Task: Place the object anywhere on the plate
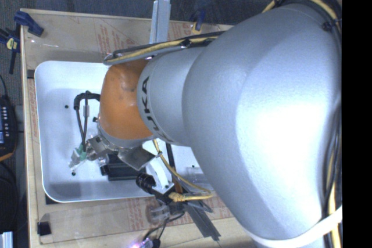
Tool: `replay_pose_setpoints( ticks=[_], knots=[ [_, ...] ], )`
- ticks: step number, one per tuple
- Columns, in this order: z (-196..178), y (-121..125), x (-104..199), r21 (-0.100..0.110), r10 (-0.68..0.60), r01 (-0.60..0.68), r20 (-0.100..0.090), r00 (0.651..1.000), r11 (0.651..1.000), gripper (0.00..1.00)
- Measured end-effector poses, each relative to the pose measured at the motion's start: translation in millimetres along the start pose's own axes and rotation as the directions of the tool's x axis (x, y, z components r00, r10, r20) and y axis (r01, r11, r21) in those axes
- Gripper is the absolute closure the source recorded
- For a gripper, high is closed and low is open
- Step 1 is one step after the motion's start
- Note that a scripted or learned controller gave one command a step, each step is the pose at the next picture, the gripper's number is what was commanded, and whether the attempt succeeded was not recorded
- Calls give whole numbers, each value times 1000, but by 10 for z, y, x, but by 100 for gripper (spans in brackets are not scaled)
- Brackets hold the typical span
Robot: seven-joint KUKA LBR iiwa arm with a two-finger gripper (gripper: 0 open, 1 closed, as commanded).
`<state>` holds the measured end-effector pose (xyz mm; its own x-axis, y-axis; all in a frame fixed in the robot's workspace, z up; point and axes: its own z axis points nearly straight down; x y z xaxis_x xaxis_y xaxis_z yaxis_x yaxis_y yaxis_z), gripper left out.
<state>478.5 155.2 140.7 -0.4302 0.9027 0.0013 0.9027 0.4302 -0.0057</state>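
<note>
My gripper (pixel 79 157) is low in the left white bin (pixel 51 96), near its front left part. A small green piece (pixel 83 152) shows right at the gripper's tip; whether it is held or just lies under the tip I cannot tell. The orange band (pixel 119 103) sits directly above the wrist, and the big grey arm (pixel 244 119) covers the middle and right of the camera view, hiding whatever lies beneath it. A black cable (pixel 78 108) loops from the wrist over the bin floor.
The wooden bench (pixel 70 38) frames the bin. Blue clamps sit at its back left corner (pixel 28 22) and back edge (pixel 200 13). A metal upright (pixel 160 19) stands behind the bin. Loose cables and connectors (pixel 168 200) hang by the front edge.
</note>
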Motion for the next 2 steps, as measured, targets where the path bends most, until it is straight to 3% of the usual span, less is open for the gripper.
replay_pose_setpoints(
  ticks=[1, 2],
  knots=[
    [439, 173, 463, 2, 326, -326, 2, 946, 946, 0],
    [374, 117, 185, -12, 697, -698, -41, 716, 716, 0]
  ],
)
